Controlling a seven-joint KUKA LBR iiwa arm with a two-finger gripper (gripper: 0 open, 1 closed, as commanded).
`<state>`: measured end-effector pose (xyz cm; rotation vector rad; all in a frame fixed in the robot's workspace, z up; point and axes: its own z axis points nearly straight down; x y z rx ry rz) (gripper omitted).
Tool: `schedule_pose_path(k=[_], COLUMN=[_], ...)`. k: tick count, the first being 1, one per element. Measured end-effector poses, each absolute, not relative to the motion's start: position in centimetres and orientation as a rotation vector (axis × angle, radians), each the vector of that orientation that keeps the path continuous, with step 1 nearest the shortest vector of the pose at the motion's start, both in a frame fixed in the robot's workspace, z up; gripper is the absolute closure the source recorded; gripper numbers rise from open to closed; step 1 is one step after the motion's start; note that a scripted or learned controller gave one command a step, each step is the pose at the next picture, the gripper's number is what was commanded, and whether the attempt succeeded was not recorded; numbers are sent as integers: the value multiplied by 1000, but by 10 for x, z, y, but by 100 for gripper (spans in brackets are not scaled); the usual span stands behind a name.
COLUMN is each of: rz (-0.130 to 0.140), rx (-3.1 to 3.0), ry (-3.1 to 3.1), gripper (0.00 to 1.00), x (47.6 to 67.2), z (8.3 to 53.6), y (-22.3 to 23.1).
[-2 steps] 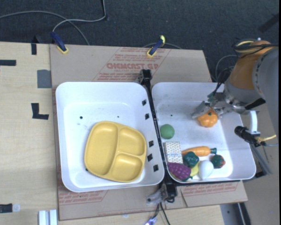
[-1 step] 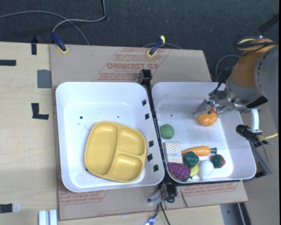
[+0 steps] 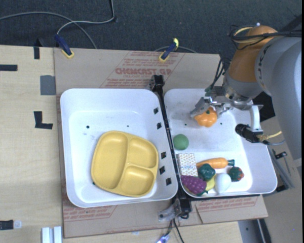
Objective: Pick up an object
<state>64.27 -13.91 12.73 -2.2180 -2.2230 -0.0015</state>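
Note:
My gripper point(image 3: 209, 110) is over the back part of the right bin point(image 3: 255, 158), reaching in from the right. An orange toy pepper point(image 3: 206, 119) sits between its two fingers, just below the wrist, and the fingers are shut on it. I cannot tell whether the pepper is clear of the bin floor. A green ball point(image 3: 181, 142) lies a little in front of it and to its left, apart from the gripper.
At the right bin's front are a patterned card point(image 3: 186, 161), a toy carrot point(image 3: 213, 162), a dark green vegetable point(image 3: 206, 172), purple grapes point(image 3: 193, 184), a white egg point(image 3: 223, 181) and a red strawberry point(image 3: 235, 174). A yellow divided plate point(image 3: 125, 163) lies in the left bin point(image 3: 71, 103).

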Motion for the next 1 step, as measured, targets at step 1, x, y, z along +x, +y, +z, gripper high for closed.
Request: schedule_pose_path(k=[1], rz=[-2], rx=[-2217], ry=[-2225], gripper=[100], x=[622], z=[185], y=[-61])
